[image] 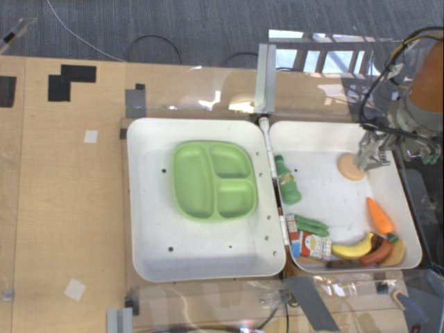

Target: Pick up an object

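The gripper [372,155], its state not to be told, should be centred over the tan disc [352,167] just beside it before being lowered.

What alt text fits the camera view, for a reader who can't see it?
A grey robot arm's gripper hangs over the right bin, next to a tan round cookie. That bin also holds a carrot, a banana, a green bottle and a small carton. The left bin holds a green divided plate.

Arm [423,82] at right, pincer [371,157] lowered
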Tool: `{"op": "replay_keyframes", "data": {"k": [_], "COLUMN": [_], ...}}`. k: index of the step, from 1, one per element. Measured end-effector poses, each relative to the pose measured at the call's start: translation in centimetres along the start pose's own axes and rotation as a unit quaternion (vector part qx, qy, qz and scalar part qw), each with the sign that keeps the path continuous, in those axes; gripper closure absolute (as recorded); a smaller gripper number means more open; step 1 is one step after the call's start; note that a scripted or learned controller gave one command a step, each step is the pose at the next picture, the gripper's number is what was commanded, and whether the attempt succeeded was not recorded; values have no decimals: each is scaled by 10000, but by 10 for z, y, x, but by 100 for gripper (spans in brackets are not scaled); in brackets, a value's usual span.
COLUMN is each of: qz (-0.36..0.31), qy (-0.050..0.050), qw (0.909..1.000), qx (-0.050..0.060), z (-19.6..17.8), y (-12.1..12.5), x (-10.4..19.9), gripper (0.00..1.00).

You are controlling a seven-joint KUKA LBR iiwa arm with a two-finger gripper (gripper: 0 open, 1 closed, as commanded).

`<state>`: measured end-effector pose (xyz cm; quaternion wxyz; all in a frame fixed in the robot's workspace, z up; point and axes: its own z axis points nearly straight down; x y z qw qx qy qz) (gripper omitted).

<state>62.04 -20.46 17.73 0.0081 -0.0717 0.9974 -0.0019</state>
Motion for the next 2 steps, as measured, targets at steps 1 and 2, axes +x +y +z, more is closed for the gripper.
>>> {"op": "replay_keyframes", "data": {"k": [1,2], "qz": [5,330], "qy": [19,28], "qw": [10000,9995], "qx": [-10,-10], "z": [2,81], "y": [0,7], "x": [1,51], "gripper": [0,0]}}
